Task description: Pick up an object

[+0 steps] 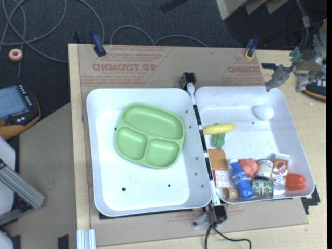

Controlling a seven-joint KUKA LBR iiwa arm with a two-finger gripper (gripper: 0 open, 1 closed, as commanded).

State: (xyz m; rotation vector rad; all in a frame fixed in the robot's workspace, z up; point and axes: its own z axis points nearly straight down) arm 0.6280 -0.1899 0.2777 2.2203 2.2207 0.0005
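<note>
Claw [276,80] hovers off the right bin's [236,93] far right corner, finger state unclear. Inside, a banana [219,128] lies mid-left; a blue bottle [241,179] and cans [264,169] crowd the near edge.

Two white bins sitting side by side on a cardboard-covered bench.

Lying in the left bin [104,154]: a green divided plate [149,135]. Resting in the right bin [290,119]: a white egg-shaped ball [263,112] near the far wall, a banana [220,128] beside the centre divider, and, crowding the near edge, a blue bottle [240,178], cans [264,169], a red tomato [295,181] and small cartons [280,169]. Hovering past the right bin's far corner, off the rim: the gripper [276,78], fingers too blurred for reading.
</note>
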